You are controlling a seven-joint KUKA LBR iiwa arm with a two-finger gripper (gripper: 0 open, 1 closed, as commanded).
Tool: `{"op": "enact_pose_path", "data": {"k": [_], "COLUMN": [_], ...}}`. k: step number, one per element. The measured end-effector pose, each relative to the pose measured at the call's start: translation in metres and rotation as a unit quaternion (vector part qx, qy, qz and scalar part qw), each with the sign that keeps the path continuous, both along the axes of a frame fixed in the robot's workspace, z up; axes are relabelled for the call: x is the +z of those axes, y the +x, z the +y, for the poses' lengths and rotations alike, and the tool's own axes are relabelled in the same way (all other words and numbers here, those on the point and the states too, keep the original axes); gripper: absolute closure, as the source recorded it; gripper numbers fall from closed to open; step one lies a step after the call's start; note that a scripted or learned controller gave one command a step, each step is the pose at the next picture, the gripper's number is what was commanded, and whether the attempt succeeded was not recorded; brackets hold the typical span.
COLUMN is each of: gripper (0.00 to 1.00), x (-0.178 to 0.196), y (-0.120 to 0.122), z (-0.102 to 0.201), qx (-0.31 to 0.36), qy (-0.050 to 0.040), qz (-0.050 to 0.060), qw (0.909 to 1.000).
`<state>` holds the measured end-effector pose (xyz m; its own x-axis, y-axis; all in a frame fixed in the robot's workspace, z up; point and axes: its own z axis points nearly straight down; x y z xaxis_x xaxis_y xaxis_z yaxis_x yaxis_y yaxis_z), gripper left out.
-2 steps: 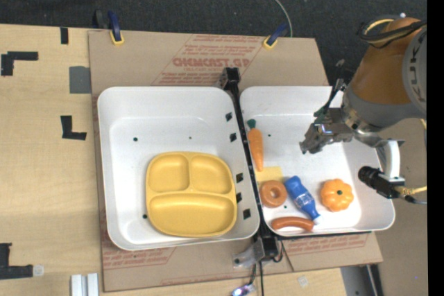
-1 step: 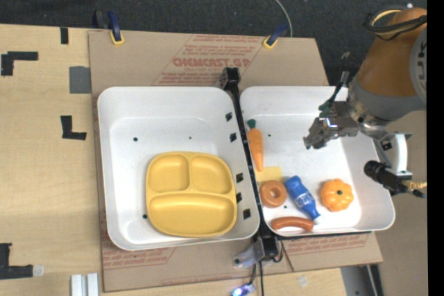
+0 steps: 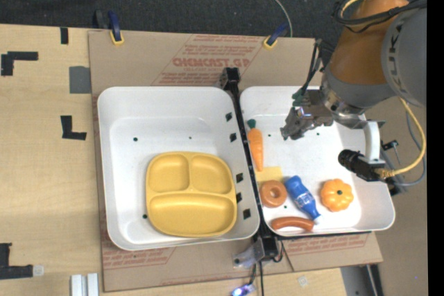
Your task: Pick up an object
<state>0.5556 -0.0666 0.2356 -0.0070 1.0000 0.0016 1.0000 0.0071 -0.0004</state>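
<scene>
The right bin [image 3: 374, 222] holds an orange carrot [image 3: 256, 147] along its left wall, a yellow block [image 3: 269, 173] below it, a brown doughnut [image 3: 272, 194], a blue bottle [image 3: 300, 195], a small orange pumpkin [image 3: 336, 195] and a red sausage [image 3: 291, 224] at the front. My gripper [image 3: 295, 129] hangs over the bin's upper middle, to the right of the carrot and well above the bottle. I see nothing held between its fingers.
The left bin [image 3: 118, 121] carries a yellow divided plate [image 3: 191, 193]. A black divider [image 3: 238, 123] runs between the bins. The arm's grey and orange body [image 3: 364, 52] fills the upper right, with cables [image 3: 409, 149] looping beside the right bin.
</scene>
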Motion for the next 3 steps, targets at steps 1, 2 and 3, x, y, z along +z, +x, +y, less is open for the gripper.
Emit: {"op": "enact_pose_path", "data": {"k": [1,2,3], "gripper": [1.00,1.00,1.00], "x": [0.002,0.005,0.002], "y": [0.016,0.039,0.055], "z": [0.042,0.088,0.150], "qx": [0.000,0.000,0.000], "qy": [-0.0001,-0.0001,-0.0005], "qz": [0.000,0.000,0.000], "qw": [1.0000,1.0000,1.0000]}}
